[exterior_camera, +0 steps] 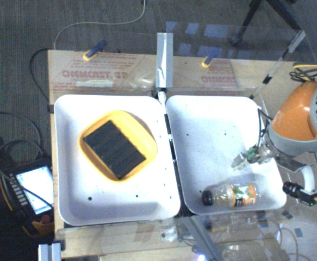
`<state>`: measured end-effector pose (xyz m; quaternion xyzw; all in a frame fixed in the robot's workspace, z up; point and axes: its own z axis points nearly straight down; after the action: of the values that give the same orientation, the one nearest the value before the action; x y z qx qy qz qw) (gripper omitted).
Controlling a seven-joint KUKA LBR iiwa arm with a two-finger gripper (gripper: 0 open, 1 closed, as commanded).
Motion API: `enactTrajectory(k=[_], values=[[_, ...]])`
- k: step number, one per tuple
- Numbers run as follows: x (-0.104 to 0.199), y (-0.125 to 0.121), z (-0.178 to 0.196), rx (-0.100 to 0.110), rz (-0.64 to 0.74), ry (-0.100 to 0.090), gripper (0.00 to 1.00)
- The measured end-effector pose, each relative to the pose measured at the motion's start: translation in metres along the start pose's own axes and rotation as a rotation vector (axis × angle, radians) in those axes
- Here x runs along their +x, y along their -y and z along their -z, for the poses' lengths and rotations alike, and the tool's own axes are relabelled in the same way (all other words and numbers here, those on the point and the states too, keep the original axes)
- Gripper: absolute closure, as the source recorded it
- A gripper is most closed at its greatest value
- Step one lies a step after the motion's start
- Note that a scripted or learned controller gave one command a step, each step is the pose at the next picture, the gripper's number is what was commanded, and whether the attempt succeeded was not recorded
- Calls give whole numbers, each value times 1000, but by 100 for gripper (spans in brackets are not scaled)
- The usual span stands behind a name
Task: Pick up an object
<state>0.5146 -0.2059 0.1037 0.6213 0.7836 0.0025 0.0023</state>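
A small plastic bottle with a black cap and an orange label lies on its side near the front edge of the right bin. A yellow dish holding a black ribbed sponge sits in the left bin. My gripper hangs at the right bin's right side, above and slightly right of the bottle, apart from it. Nothing shows between its fingers.
A metal divider post stands at the back between the bins. Clear plastic panels line the bench's back edge. Cables and a tablet lie on the floor to the left. The arm's orange band looms over the right bin's right rim.
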Motion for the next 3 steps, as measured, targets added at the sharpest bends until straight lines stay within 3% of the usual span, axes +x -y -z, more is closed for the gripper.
enactTrajectory(k=[1, 2, 3], values=[[0, 0, 0, 0, 0, 0, 0], [13, 28, 21, 8, 186, -1, 0], [-2, 25, -10, -5, -184, -12, 0]])
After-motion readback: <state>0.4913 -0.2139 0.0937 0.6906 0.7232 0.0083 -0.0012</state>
